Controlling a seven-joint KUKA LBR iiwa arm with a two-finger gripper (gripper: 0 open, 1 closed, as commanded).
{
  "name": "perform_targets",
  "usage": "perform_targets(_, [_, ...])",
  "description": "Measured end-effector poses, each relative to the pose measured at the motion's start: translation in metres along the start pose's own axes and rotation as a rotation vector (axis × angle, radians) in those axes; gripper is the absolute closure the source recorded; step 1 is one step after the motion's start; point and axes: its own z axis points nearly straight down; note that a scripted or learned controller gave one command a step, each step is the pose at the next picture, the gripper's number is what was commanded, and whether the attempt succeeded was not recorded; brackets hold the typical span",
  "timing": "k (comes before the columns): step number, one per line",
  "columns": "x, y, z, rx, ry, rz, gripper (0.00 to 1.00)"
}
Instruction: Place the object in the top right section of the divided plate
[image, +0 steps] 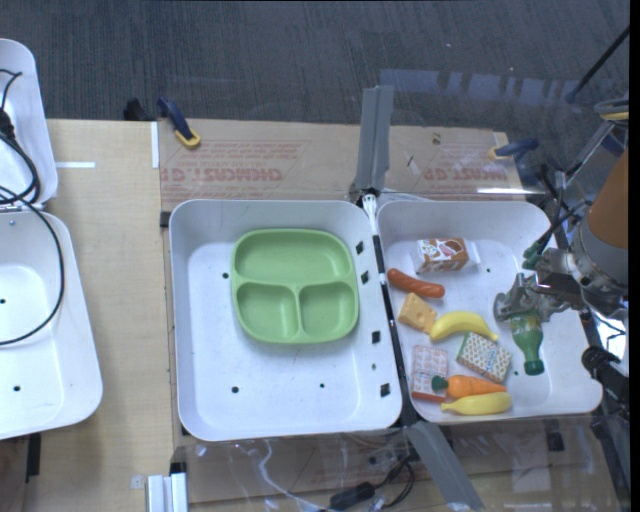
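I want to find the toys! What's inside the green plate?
Nothing shows in the green plate; all three sections look bare. The bin floor under it is covered.

Wooden worktop (110, 180) carries two shallow white bins touching side by side: left bin (200, 380), right bin (570, 390). Cardboard sheet (300, 165) lies behind them, blue clamp (178, 122) at its left corner.

Matt pale-green plastic divided plate (295, 283), smooth glossy white plastic bins (200, 330), glossy green plastic bottle (529, 347), shiny yellow plastic banana (463, 323), dull bare-metal gripper (520, 298), pale wood-grain bench top (110, 200), flat brown printed cardboard sheet (270, 160)
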Motion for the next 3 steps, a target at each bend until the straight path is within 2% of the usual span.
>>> perform_targets(1, [0.073,-0.009,-0.038,-0.002,0.001,0.012,1.00])
perform_targets(2, [0.134,-0.024,-0.170,-0.001,-0.001,-0.028,1.00])
perform_targets(3, [0.209,-0.018,-0.190,0.000,-0.002,0.062,1.00])
